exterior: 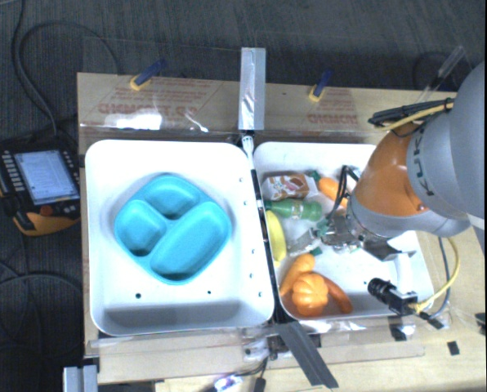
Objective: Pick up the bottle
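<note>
Down in the right bin, two-finger gripper (pixel 335 237) just right of green-capped clear plastic bottle (pixel 297 211) lying crosswise; finger state impossible to tell.

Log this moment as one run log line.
task: pick up bottle | gripper: over right bin, beside bottle | bottle: lying in bin, not lifted
</note>
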You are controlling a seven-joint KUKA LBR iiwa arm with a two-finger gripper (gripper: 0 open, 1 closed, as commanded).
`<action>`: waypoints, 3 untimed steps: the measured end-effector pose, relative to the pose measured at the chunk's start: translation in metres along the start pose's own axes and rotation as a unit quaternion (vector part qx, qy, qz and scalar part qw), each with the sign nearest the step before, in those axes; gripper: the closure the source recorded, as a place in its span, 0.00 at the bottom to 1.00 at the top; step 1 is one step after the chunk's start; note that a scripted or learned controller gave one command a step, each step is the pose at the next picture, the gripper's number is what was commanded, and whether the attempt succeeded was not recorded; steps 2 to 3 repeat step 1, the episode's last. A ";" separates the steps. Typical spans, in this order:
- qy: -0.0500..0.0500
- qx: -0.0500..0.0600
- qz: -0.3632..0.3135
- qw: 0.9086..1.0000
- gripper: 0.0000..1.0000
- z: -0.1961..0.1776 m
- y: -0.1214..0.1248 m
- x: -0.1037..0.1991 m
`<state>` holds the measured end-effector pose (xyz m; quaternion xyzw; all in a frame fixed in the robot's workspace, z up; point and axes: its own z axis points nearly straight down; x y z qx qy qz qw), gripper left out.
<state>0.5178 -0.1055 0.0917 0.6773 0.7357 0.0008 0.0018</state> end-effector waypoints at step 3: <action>0.000 0.003 0.045 0.999 0.00 -0.031 -0.038 -0.042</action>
